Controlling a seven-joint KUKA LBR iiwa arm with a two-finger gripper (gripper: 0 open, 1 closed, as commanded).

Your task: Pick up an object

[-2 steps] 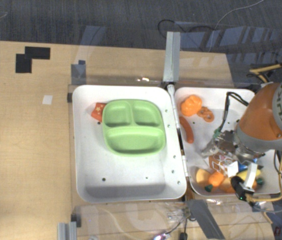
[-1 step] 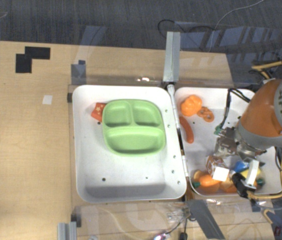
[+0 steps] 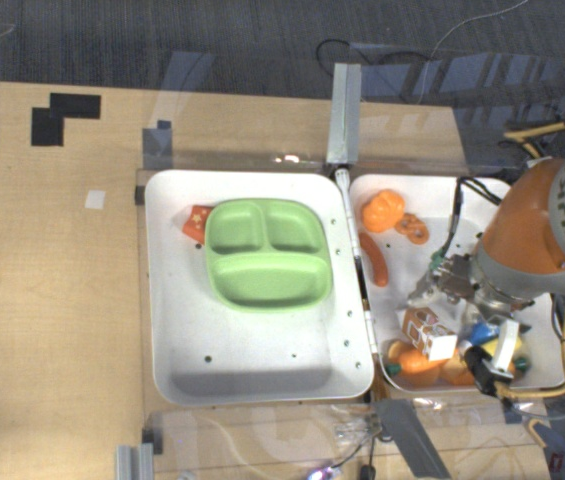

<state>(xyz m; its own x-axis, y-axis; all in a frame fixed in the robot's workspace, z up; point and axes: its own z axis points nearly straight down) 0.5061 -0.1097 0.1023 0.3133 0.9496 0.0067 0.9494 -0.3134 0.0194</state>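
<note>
My gripper point(image 3: 440, 280) hangs low over the middle of the right bin point(image 3: 432, 190), at the end of the grey arm with its orange band point(image 3: 522, 233). Just below it a small brown and white box point(image 3: 427, 330) sits beside an orange carrot point(image 3: 417, 363). A red sausage point(image 3: 374, 258) lies left of the gripper, along the bin's left wall. Near the far left corner rest an orange pumpkin-like toy point(image 3: 382, 210) and a small orange piece point(image 3: 413, 230). Nothing can be seen held in the gripper.
The left bin point(image 3: 172, 308) holds a green divided plate point(image 3: 267, 253), with a red piece point(image 3: 196, 224) tucked at its left edge. A blue item point(image 3: 482, 333) and a green item point(image 3: 519, 365) lie under the wrist in the right bin.
</note>
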